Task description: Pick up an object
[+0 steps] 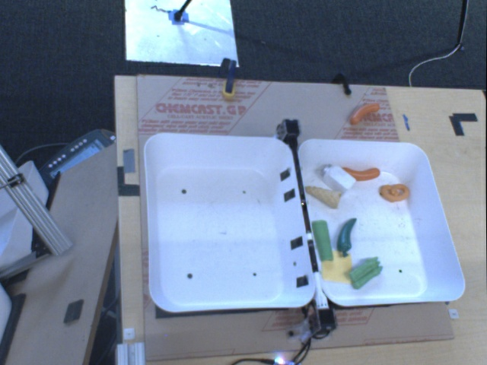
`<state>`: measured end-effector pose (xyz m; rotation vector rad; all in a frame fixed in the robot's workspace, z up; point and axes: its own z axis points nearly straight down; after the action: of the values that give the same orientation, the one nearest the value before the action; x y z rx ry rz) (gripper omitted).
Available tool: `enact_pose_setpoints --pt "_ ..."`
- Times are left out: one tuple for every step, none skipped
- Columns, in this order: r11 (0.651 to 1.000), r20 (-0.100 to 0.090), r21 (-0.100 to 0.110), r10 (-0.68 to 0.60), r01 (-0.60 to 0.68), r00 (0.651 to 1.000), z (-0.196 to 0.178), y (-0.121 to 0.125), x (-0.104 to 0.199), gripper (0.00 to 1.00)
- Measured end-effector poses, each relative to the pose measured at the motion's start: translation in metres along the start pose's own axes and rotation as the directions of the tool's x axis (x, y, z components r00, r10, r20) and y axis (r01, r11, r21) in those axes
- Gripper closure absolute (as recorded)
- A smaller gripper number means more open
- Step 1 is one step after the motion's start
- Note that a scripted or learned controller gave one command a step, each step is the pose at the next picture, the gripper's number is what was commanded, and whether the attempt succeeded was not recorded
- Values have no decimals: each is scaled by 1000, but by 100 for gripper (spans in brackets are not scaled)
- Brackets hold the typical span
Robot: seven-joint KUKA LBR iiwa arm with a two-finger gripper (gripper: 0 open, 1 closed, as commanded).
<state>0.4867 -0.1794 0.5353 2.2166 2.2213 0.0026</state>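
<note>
Nothing looks picked yet: every object lies in the right bin (437, 226), while the left bin (163, 226) sits beside it. There lie a hot dog (361, 173), white block (338, 179), ring (394, 192), cone (323, 196), green bar (322, 239), dark pepper (346, 235), yellow piece (335, 268) and green bundle (364, 272). The gripper's state I cannot tell. The whole pick is left

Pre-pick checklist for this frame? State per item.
1. Targets in right bin: ok, several toys lie there.
2. An isolated target: ok, the orange ring lies apart from the rest.
3. Clutter: not ok, green stick, dark pepper, yellow piece and green bundle crowd together.
4. Stray item: not ok, an orange toy lies outside the bins.
5. Left bin upright and level: ok.
</note>
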Motion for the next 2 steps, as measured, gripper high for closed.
enact_pose_setpoints --pt "1000 0 0 -1 1 1000 0 0 -6 100" --pt "1000 2 -2 -4 4 1000 1 96 -22 100"
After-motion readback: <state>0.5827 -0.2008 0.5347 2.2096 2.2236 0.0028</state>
